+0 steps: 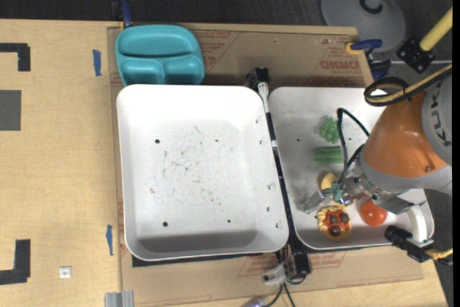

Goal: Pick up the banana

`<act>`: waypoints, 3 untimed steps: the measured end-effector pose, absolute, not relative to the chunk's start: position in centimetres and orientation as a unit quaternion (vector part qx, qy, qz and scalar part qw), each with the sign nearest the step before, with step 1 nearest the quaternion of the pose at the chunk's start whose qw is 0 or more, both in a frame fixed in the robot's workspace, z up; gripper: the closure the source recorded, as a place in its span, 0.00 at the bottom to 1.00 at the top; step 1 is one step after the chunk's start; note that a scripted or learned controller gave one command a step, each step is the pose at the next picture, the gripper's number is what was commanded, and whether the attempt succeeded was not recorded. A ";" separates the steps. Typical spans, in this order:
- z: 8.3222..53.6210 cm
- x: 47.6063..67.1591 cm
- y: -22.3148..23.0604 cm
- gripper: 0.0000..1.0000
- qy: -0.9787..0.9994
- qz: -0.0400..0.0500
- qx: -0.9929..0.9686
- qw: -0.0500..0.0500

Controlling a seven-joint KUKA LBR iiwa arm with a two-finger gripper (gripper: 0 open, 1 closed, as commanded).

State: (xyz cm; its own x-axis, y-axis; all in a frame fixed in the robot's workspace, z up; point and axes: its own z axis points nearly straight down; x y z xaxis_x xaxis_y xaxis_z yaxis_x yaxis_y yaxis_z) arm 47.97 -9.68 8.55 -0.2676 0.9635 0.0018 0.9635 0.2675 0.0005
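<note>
Nearest the camera, along the front wall of the right bin point(402, 98), lies a small yellow-and-red speckled object point(335, 221), with an orange-red ball point(373, 213) just beside it to the right. Arm point(402, 147) reaches in from the right, orange band hanging low over this same corner, so the wrist hides much of what lies under it. Gripper point(345, 192) sits just above the speckled object; whether it is open, closed or holding anything cannot be told from here. A pale yellow piece point(328, 180), probably the banana, shows just left of the gripper, close to it, most of its length hidden. Judgement: arm is poised low over this cluster because the target lies there, crowded by neighbours; a grasp could catch the wrong item. Further back in the same bin, two green items point(329, 141), one behind the other. Left bin point(129, 154) touches the right along a shared edge. Farthest, a teal divided tray point(159, 54) on the cardboard behind the left bin
</note>
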 end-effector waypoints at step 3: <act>8.6 48.0 -10.2 0.00 -0.922 -0.001 -0.388 -0.001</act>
State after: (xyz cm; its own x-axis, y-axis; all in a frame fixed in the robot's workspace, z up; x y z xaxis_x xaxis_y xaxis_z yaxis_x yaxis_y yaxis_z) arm 48.01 -10.16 8.57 -0.6987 0.7154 -0.0004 0.7154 0.6987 0.0017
